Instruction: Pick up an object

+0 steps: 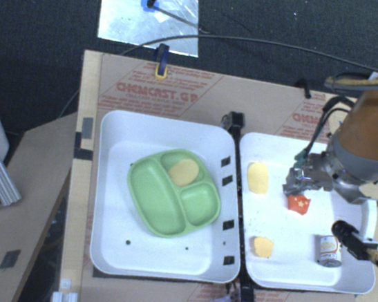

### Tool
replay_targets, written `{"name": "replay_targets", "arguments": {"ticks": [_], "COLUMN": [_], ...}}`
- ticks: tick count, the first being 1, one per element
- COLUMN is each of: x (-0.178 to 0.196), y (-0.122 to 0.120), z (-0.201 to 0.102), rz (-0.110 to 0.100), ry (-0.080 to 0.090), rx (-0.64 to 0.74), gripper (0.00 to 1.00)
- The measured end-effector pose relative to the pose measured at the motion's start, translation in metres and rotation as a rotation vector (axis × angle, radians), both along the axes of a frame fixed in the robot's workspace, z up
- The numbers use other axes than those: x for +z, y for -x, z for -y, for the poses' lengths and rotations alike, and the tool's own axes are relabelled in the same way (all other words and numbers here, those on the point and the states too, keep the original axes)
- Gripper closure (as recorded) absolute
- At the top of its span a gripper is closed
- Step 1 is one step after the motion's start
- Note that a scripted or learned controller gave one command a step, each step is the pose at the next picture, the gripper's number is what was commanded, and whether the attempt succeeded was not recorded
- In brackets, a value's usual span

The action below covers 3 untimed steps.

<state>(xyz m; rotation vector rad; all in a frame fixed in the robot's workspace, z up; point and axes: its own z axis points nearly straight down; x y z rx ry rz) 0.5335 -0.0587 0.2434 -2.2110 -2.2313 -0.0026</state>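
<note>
Red object (298,204), small and irregular, lay in right bin (296,280) near its middle, directly under gripper (299,179). Looked like a soft or plastic toy piece; exact kind not clear at this size. Judged light, probably a little yielding, with uneven faces that could slip from a pinch set off-centre. Best taken across its narrow width, low and square.

Gripper hung just above red object, touching or nearly so; could not tell which. Metal tip seen from above, so spread of it not readable, and nothing seen held.

Also in right bin: pale yellow block (258,177) toward dividing edge, smaller yellow lump (263,246) nearer front, small can (329,251) with a printed label at front right, standing upright. All well apart from red object, so little risk of a knock on approach.

Left bin (110,240) held green divided plate (172,193), with a yellow piece (184,173) in its upper compartment.

Judged stage: positioned over target, lift not yet made.
</note>
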Motion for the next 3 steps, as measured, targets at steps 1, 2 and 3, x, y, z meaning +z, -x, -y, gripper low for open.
{"name": "replay_targets", "arguments": {"ticks": [1,2,3], "x": [-0.015,-0.026,-0.013], "y": [-0.002,-0.009,-0.009], "z": [-0.051,-0.103,-0.154], "rz": [-0.001,0.000,0.001], "ry": [0.000,0.000,0.000], "rx": [0.000,0.000,0.001], "gripper": [1.00,1.00,1.00]}}
